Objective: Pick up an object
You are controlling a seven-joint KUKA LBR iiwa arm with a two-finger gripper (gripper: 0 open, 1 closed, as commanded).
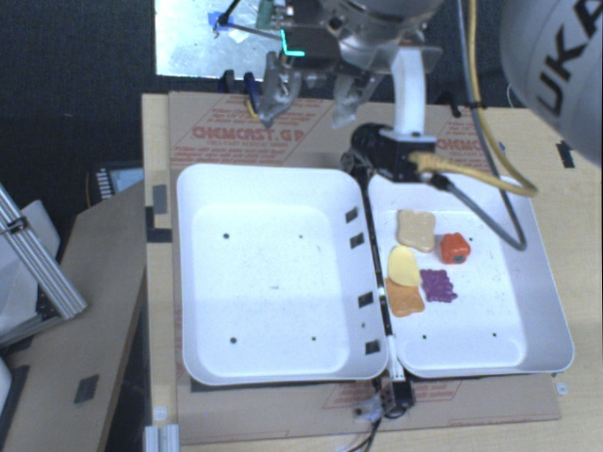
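My gripper (309, 100) hangs high over the back of the bench, behind the two bins, with its two fingers spread apart and nothing between them. In the right bin (528, 337) lie several small items close together: a tan bread slice (415, 229), a red pepper-like piece (454, 248), a yellow piece (403, 265), an orange piece (405, 299) and a purple grape bunch (438, 285). All of them sit well below and to the right of the gripper.
The left bin (268, 271) lies beside the right one, joined by a black hinge strip (372, 271). A black fitting with a yellow cable (471, 175) reaches over the right bin's back edge. Cardboard (236, 125) lies under the bins.
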